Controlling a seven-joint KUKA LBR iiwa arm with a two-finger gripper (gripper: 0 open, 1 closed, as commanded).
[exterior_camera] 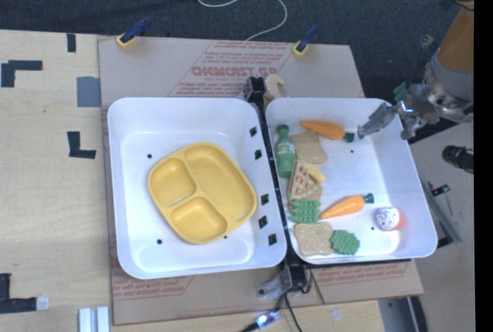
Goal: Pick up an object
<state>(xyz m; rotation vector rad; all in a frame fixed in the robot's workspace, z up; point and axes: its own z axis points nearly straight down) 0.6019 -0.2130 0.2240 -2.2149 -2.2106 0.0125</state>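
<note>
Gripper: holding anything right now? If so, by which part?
Nothing is held. The gripper hangs over the right bin's far right corner, with nothing between its fingers; the nearest carrot lies apart to its left.

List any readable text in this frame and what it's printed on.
"CHEMCAST GP", red print, as best it reads, on the brown board under the bins.
Smaller red lines below that word: too blurred to read.
Faint red print on the board's lower edge, below the bins: unreadable.
Black marks on the wooden bench at left: plain shapes, not letters.
No legible text on the yellow tray or the toy food.
</note>
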